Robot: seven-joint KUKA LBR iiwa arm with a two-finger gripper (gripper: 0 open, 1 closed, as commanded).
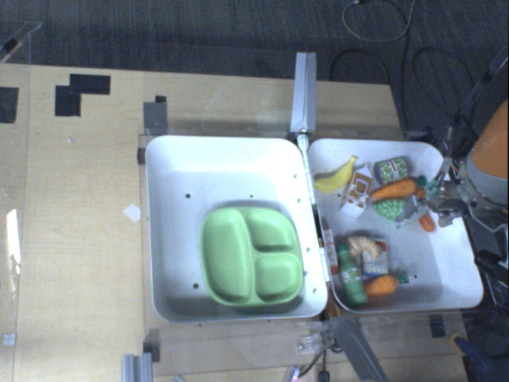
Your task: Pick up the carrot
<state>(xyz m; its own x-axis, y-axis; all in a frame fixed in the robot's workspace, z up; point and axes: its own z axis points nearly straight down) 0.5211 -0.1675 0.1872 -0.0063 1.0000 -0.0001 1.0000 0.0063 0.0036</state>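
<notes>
An orange carrot with a green top (394, 189) lies in the right bin (453, 281), between a green can (391, 169) and a green bag of peas (389, 208). A second carrot (382, 286) rests near that bin's front edge. My gripper (425, 208) reaches in from the right and hovers low just right of the upper carrot's leafy end, beside the peas. A small orange piece (428, 222) shows right under it; I cannot tell whether it is being held.
A yellow banana (337, 173) and a small carton (357, 192) lie at the right bin's back left. Packaged food (364, 253) and a green bottle (350, 277) sit front left. The left bin (171, 181) holds a green divided plate (215, 233).
</notes>
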